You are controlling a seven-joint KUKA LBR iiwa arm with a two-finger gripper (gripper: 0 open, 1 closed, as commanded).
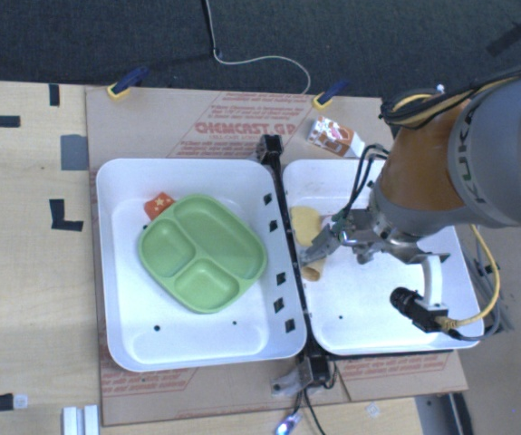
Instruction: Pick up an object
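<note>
A green divided plate [202,252] lies in the left bin [124,333], with a small orange-red piece [158,205] at its upper left edge. In the right bin [369,329] a pale yellow object [304,224] rests against the left wall, and a small tan piece [312,271] lies just below it. My gripper [326,247] reaches down over the right bin's left side, its fingertips beside the yellow object and the tan piece. The arm's grey and orange wrist [423,166] hides much of the bin behind it.
A small red and white packet [331,136] lies on the cardboard behind the right bin. A black divider with clips [283,234] runs between the two bins. A black fitting with a yellow cable [423,314] hangs over the right bin's front right.
</note>
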